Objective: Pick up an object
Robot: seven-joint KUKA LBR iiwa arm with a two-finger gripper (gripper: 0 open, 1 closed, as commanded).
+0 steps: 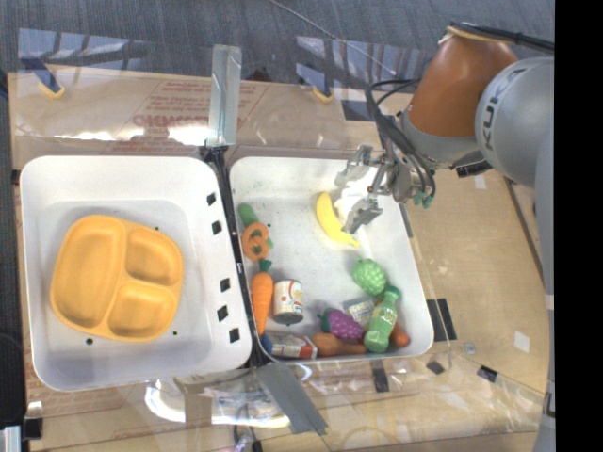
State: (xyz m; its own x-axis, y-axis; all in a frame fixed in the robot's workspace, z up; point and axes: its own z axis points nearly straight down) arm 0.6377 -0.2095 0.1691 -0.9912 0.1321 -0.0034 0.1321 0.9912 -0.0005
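Progress: although the gripper (363, 196) hangs low in the right bin (415, 281) just beside the banana (330, 222), nothing looks lifted; the pick is undone, by my reading.
Jaws: spread, one finger over the banana's right side, nothing pinched between them.
Banana: lying on the bin floor, upper middle, apart from the other toys.
Left to do: close on it and raise it.
Nearby: carrot (262, 298), can (287, 301), grapes (345, 326), green bottle (382, 320) crowd the lower end; yellow tray (115, 278) sits in the left bin (38, 347).
Obstacles: the bin's right wall close by.
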